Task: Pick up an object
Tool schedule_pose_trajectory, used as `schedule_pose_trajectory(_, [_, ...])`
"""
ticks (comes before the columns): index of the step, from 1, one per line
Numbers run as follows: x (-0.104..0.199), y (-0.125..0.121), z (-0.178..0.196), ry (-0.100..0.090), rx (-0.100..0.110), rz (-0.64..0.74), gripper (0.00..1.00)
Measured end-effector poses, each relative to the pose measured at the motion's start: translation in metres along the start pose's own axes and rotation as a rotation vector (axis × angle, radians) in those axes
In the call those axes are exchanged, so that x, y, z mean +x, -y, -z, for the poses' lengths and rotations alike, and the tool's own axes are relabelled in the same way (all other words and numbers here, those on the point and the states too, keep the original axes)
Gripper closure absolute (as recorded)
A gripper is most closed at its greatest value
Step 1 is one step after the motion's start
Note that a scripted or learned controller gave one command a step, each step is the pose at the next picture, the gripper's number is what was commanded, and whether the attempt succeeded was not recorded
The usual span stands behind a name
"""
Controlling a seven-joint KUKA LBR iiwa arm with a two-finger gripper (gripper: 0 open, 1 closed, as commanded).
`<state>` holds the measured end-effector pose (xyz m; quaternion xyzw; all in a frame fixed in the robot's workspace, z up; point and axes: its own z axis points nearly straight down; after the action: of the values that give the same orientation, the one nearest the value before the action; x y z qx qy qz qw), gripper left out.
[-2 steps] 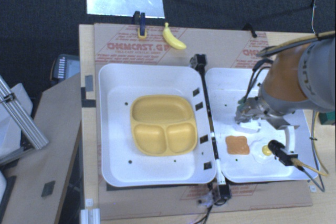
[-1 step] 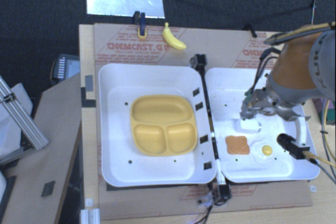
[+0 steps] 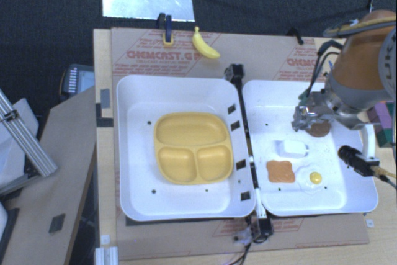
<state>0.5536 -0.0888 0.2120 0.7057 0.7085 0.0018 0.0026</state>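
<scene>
In the right bin [image 3: 273, 202] lie a white block [image 3: 291, 148], an orange toast-like piece [image 3: 280, 171], a fried egg toy [image 3: 314, 179] and a brown round piece [image 3: 320, 129]. My gripper [image 3: 304, 116] hangs low over the bin's upper right part, right beside the brown piece and partly covering it. Nothing shows between its fingers.
The left bin [image 3: 133, 133] holds a yellow three-compartment plate [image 3: 190, 147]. A banana toy [image 3: 205, 45] lies on the cardboard behind the bins, near a yellow-and-blue clamp [image 3: 167, 30]. A black part [image 3: 356, 161] sticks out over the right bin's right rim.
</scene>
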Motion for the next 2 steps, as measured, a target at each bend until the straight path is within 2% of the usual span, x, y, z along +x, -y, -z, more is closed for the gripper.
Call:
schedule_pose_trajectory(1, [0.009, 0.001, 0.049, 0.0, 0.0, 0.001, 1.0])
schedule_pose_trajectory(2, [0.06, 0.001, 0.033, -0.003, 0.005, 0.006, 1.0])
